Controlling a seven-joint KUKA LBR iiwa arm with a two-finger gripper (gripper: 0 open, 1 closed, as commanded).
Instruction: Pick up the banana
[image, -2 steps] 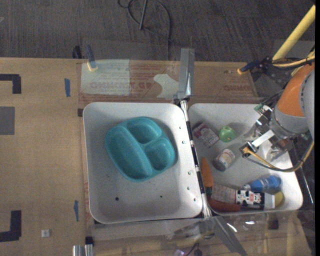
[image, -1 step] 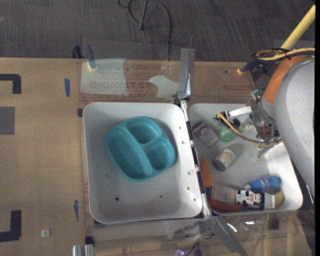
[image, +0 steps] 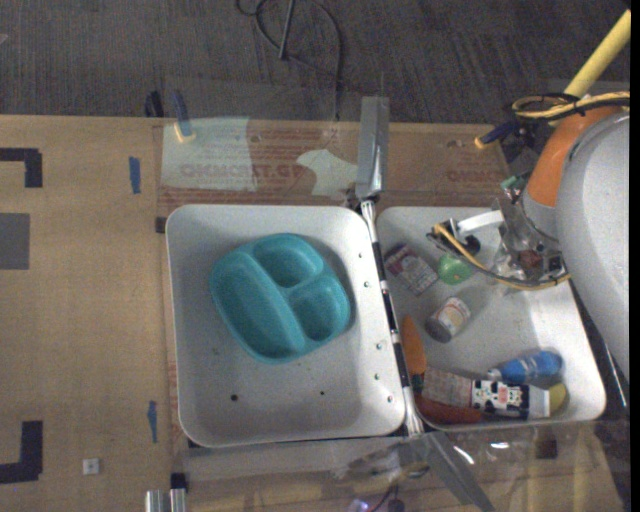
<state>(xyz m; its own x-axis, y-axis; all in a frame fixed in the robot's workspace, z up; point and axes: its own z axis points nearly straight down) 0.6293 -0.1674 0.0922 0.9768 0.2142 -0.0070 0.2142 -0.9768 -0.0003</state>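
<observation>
The gripper (image: 520, 255) hangs over the back of the right bin (image: 590, 385); whether its fingers are open or closed I cannot tell. A yellow curve at that bin's front right corner, behind a boxed item (image: 490, 393), may be the banana (image: 558, 398). A teal divided plate (image: 280, 295) lies in the left bin (image: 200, 400)

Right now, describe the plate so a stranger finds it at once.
Take the left bin of the two white ones. The plate lies near its middle. It is teal, with three compartments, far bigger than anything in the right bin.
</observation>
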